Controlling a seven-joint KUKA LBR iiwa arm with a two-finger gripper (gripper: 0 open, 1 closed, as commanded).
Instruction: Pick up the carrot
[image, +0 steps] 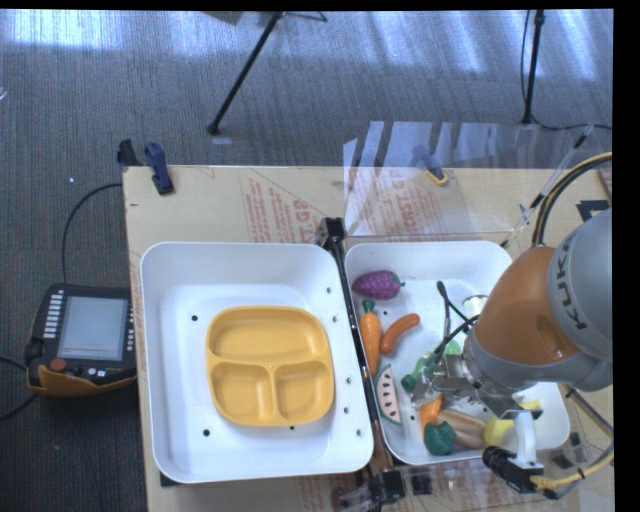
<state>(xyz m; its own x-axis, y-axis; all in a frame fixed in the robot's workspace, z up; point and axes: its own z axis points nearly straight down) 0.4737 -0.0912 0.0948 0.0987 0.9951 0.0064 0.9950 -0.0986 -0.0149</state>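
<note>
White letters "KU" show on the arm's glossy orange band. Whether the end effector is released or clenched cannot be told. Left of it, the slim tapered orange carrot lies in the right bin, beside a curved sausage.

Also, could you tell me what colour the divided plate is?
The plate is yellow, seen in the camera view.

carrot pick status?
Done: the arm is in over the right bin, wrist low among the toy food. In hand: nothing that I can see. The carrot lies flat by the bin's left wall, beside the red sausage, apart from the wrist. Left: reach it, grasp, lift.
</note>
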